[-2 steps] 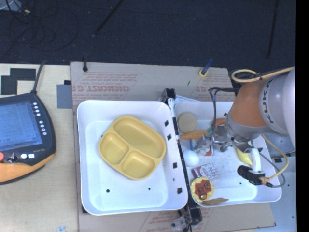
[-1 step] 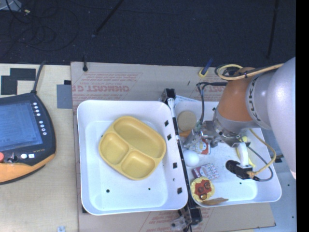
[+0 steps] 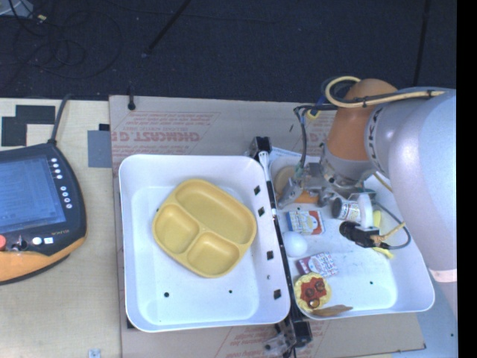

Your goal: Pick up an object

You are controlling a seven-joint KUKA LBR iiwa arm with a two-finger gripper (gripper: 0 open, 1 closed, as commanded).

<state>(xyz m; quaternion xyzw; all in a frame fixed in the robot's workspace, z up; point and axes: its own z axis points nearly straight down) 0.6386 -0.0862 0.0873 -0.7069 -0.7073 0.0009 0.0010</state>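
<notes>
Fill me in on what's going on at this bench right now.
A grey robot arm reaches in from the right and is lowered over the back of the right bin, among small items: a white ball, a small printed packet and a pizza-like toy. Nothing can be seen in its grasp. The left bin holds a yellow divided plate, untouched. A tablet-style controller lies at the left.

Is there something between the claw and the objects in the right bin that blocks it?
Nothing visible blocks it. The claw is low over the right bin, at its upper left part, with the small carton and white egg just below it in the picture.
</notes>
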